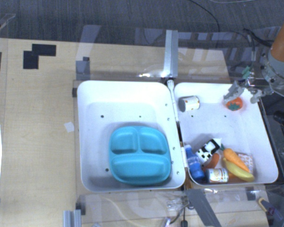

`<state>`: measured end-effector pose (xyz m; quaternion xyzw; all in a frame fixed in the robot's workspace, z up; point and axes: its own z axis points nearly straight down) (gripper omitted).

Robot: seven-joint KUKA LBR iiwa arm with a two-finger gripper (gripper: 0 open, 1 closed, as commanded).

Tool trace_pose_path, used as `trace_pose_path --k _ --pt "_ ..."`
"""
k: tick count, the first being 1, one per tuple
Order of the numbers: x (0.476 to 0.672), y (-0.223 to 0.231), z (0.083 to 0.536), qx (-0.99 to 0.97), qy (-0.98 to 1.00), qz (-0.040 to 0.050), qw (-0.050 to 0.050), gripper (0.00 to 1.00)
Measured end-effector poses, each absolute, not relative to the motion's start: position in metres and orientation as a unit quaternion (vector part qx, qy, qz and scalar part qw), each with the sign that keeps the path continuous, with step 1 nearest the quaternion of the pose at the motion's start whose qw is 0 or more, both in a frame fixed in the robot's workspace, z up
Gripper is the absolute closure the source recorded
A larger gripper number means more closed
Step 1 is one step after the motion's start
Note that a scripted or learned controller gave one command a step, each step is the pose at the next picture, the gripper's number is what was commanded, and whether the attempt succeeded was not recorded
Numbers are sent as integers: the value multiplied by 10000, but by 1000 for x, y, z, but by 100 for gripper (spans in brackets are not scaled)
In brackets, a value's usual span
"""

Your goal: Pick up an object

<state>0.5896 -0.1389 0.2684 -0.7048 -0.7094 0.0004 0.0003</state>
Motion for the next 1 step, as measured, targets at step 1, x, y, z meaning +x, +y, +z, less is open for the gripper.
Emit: trace_pose_path --k 1 --pt "553 -134 94 -7240 -6898 -2 5 0"
